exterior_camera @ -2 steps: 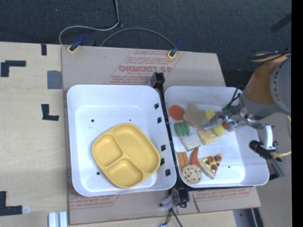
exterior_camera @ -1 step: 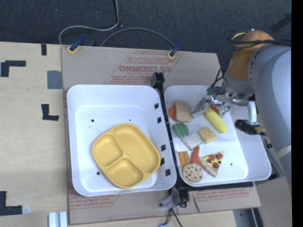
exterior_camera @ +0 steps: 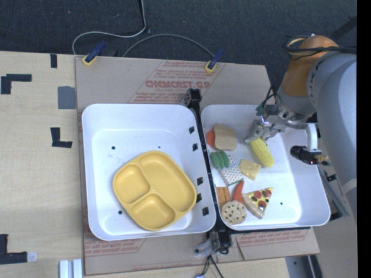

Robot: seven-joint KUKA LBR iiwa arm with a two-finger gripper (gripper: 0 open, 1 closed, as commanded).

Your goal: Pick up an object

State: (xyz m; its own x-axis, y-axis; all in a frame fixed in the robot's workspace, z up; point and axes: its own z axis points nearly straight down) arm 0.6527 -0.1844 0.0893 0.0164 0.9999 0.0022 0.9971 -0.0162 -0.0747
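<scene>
red printing on the cardboard sheet (exterior_camera: 174, 86) runs just above the left bin (exterior_camera: 93, 120); its largest line looks like "chemcast gp", slanted and blurred. the smaller red lines beneath it are too small to read.

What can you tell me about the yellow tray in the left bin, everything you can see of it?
The yellow tray is a rounded, plastic-looking plate split by raised ridges into three compartments, one large along its upper right and two smaller ones at left and bottom. It lies flat, open side up, turned at a slant, in the lower middle of the left bin. Its right edge comes close to the divider wall between the bins. Nothing lies in its compartments, and the toy foods all sit in the other bin.
</scene>
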